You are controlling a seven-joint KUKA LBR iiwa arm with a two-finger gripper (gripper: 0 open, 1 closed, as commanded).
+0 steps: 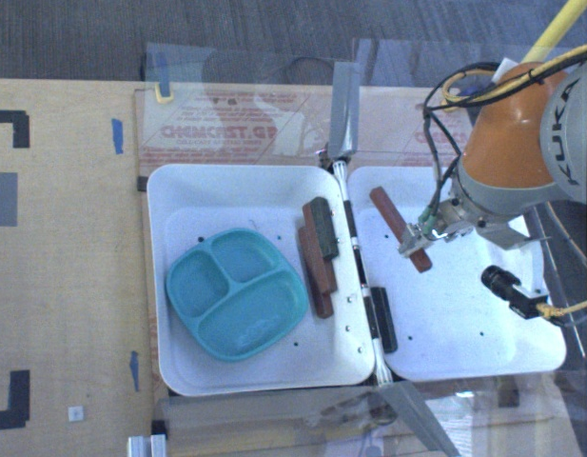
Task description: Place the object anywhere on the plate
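A teal plate [238, 295] with three compartments lies in the left bin [169, 193]. In the right bin [502, 346], near its far left corner, a reddish-brown stick [388, 213] lies slantwise. My gripper [415, 244] sits right over the stick's lower end, and the grey wrist with its orange band [507, 146] reaches in from the right. Whether the stick is held or just lying under the gripper is hidden by the gripper body.
A dark grey-green bar [322, 227] and a brown bar [314, 276] lie side by side along the left bin's right wall, beside the plate. A black bar [381, 318] rests on the divider between the bins. A black cable fitting [507, 288] hangs over the right bin.
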